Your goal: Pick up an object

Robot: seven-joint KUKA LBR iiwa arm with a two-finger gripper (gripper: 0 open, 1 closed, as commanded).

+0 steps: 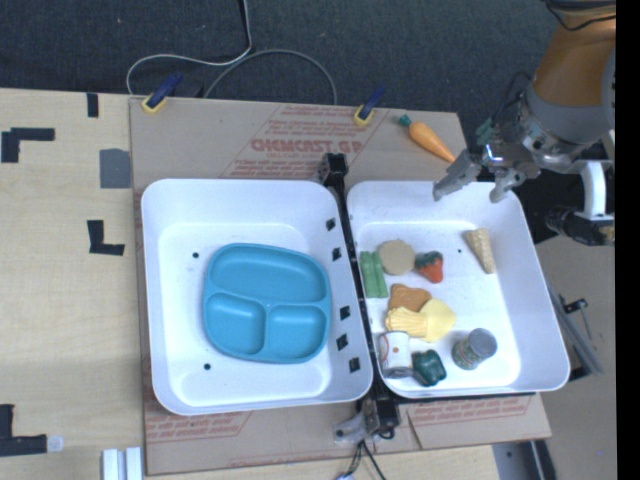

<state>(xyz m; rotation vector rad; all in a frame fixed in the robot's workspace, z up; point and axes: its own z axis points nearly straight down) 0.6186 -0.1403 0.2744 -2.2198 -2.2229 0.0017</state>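
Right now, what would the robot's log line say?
tool: open, above right bin's far edge | held: nothing | toys in right bin | carrot outside

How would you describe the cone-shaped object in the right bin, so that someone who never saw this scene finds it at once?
Start at the right bin, the one crowded with small toy foods. Look to its upper right part, below the gripper, where a pale tan cone lies alone on its side. Unlike the other items, which cluster near the bin's left and bottom, it lies apart and tapers to a point.
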